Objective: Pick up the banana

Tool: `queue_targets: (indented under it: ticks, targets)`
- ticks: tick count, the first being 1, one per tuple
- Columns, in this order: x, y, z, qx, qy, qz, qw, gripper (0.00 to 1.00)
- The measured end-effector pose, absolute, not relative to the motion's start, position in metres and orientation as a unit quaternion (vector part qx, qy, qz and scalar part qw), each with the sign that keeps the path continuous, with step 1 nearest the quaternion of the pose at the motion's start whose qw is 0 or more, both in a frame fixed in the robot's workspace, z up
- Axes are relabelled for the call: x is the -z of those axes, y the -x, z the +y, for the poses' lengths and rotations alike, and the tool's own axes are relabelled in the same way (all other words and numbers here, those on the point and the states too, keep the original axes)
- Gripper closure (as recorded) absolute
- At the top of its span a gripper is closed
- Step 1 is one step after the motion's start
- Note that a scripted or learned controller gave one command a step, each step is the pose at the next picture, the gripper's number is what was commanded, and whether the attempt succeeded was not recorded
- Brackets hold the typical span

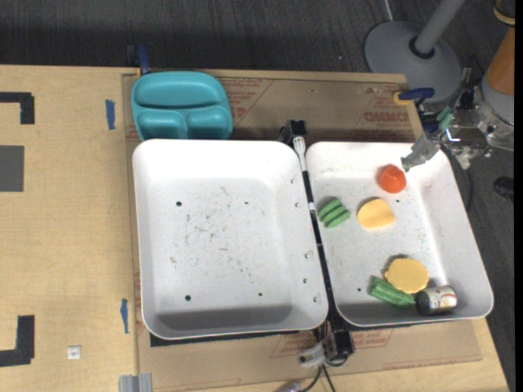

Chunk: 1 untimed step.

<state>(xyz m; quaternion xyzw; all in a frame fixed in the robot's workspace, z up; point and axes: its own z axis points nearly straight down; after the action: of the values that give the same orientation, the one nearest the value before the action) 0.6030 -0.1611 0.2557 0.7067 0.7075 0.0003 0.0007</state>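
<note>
Pincer (415,158) by orange ball (392,179); open/closed, can't tell. Banana (376,215) sits below-left of it: center over, drop straight, grip across width.

The right bin (458,219) is holding a round fruit (392,179) toward its far side, a ridged piece (333,213) and a lump (376,215) side by side mid-bin, and — at the near edge — a disc (407,274) lying beside a can (437,300), while a divided tray (181,104) is sitting behind the left bin (163,170).
</note>
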Motion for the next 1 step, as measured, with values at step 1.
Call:
queue_targets:
  ticks: [1]
  targets:
    - [-0.1842,-0.5773,-0.0767,0.0002,-0.662,0.749,-0.001,0.0]
